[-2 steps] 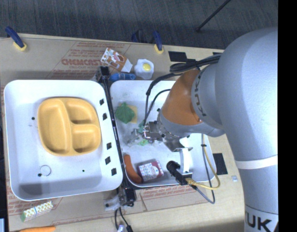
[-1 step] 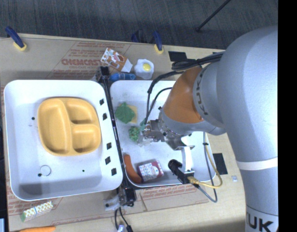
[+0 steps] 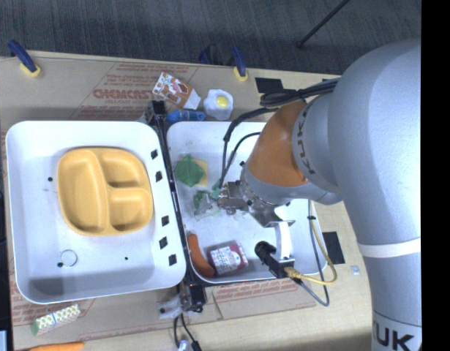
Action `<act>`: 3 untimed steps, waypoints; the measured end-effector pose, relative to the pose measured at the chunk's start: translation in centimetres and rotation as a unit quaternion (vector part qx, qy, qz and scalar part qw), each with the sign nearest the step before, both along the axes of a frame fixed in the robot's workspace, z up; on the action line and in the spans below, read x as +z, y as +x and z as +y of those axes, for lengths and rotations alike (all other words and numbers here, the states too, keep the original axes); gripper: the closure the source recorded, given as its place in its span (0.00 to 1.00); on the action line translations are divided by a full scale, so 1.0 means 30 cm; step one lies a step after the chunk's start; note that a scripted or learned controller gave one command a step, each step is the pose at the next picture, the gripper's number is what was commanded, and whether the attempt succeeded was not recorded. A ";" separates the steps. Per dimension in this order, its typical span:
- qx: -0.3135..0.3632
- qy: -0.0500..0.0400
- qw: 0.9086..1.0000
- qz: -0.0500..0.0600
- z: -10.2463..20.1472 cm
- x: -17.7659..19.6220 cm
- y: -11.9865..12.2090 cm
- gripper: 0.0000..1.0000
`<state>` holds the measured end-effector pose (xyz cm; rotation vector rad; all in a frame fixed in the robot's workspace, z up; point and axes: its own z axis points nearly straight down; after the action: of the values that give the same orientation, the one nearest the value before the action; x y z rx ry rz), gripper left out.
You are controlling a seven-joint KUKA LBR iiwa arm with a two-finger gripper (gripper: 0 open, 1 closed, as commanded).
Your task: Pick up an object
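Note:
The right bin (image 3: 210, 134) holds a green leafy toy on a yellow piece (image 3: 189, 170), a small green-and-clear item (image 3: 204, 202), an orange sausage-like piece (image 3: 197, 257) and a dark red packet (image 3: 228, 259). My gripper (image 3: 223, 196) reaches down into the middle of this bin, right beside the small green item. The wrist and its orange band (image 3: 272, 156) cover the fingers from above. The left bin (image 3: 23, 196) holds a yellow divided tray (image 3: 104, 189).
Outside the bins at the back lie a printed snack packet (image 3: 170, 88), a blue item (image 3: 185, 115) and a white-and-yellow egg toy (image 3: 219, 103). A wrapped candy (image 3: 56, 318) lies at the front left. Cables (image 3: 309, 273) trail over the right bin's front right corner.

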<state>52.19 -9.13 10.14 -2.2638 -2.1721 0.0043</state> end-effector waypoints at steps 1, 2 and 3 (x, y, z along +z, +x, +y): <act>-0.131 -0.001 0.991 -0.001 -0.038 -0.033 0.205 0.00; -0.070 0.000 0.998 -0.001 -0.001 0.108 0.213 0.00; -0.127 0.000 0.992 0.001 -0.006 -0.035 0.047 0.00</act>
<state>53.59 -9.30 9.10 -2.5203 -1.8671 0.0051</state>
